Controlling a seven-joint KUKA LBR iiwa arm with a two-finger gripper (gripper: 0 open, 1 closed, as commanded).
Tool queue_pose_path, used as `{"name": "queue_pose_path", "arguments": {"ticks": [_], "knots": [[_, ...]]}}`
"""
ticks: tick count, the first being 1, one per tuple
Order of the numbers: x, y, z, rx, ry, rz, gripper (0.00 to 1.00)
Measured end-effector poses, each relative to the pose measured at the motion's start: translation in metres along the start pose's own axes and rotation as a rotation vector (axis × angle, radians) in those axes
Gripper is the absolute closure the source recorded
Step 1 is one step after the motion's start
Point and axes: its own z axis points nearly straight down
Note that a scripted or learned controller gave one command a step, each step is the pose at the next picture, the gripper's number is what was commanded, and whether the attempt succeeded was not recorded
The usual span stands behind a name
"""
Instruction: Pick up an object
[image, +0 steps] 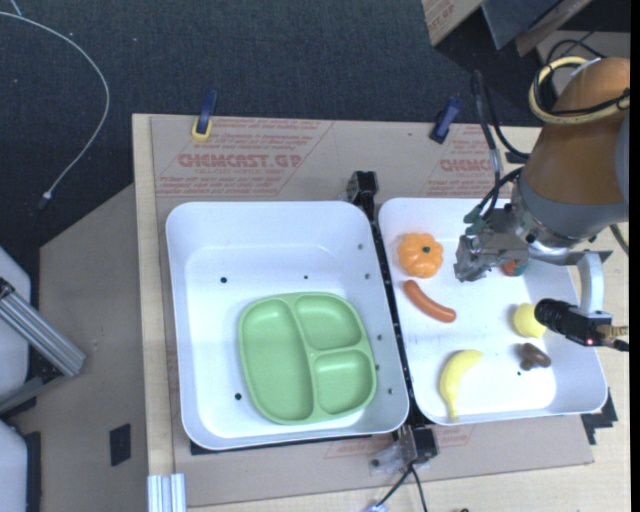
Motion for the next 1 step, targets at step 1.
{"name": "queue_pose_path", "arguments": {"ticks": [1], "knots": [[0.0487, 0.0019, -0.0047, -0.004, -0.002, 0.005, 1.00]]}}
